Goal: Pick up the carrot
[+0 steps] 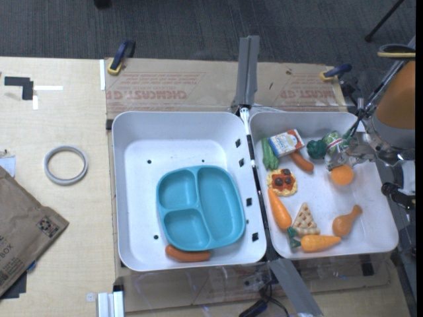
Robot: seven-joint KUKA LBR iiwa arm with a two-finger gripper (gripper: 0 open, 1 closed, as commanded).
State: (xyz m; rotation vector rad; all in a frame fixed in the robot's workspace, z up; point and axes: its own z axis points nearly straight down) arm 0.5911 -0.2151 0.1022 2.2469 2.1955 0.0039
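A carrot (pixel 319 242) with a green top lies along the front wall of the right bin (pixel 370 246). A second orange, carrot-like piece (pixel 278 209) lies by that bin's left wall, pointing toward the front. My gripper (pixel 345 154) hangs at the right bin's back right, just above a small orange fruit (pixel 342 176) and next to a broccoli piece (pixel 317 148). It is well apart from both carrots. The arm's orange band (pixel 398 101) sits above it at the right edge.
The right bin also holds a milk carton (pixel 285 142), a green vegetable (pixel 268 156), a small sausage (pixel 303 161), a round pizza (pixel 283 182), a waffle wedge (pixel 305 218) and a drumstick (pixel 346 221). The left bin (pixel 132 177) holds a blue divided plate (pixel 199 207) and a sausage (pixel 188 253).
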